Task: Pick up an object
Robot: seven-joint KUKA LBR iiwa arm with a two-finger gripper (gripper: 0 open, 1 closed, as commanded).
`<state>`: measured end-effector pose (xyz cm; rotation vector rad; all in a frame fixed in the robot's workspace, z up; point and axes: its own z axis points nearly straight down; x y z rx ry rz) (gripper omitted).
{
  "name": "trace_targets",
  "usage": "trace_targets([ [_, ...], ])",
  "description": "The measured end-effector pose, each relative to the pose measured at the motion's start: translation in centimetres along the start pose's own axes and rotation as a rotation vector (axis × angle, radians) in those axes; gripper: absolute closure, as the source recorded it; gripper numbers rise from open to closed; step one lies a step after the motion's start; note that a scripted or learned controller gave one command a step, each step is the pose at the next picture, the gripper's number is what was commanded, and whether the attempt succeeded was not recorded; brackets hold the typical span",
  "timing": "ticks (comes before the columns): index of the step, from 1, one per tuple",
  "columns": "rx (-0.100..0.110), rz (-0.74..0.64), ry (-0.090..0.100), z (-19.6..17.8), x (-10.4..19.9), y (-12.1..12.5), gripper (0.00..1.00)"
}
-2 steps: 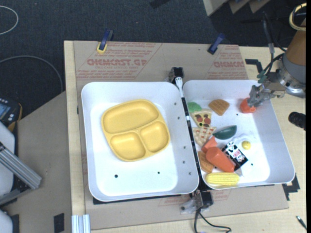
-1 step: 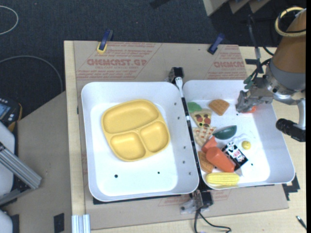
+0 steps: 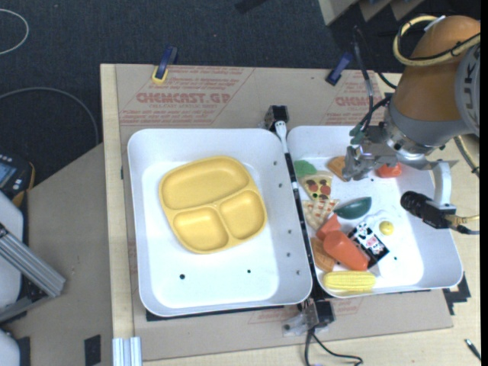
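Loads of toys crammed in the right bin point(image 3: 427, 269), so the end effector point(image 3: 357, 166) (can't tell its finger state) could snag two or slip.

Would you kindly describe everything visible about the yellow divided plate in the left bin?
The yellow divided plate looks like smooth matte plastic, rounded in outline, with three shallow compartments: one long one toward the far side and two smaller ones nearer the camera. It lies flat and right way up, turned at a slight angle, roughly in the middle of the left bin. It rests on the bin floor and touches nothing else. Nothing lies in its compartments.
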<state>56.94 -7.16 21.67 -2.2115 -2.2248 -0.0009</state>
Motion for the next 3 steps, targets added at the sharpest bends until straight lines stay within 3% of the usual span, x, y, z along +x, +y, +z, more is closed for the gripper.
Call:
trace_targets([
  [1,-0.006,0.004,-0.004,-1.3,-1.1,1.1,1.0],
  [3,0.0,0.006,-0.003,0.1,-1.5,0.0,1.0],
])
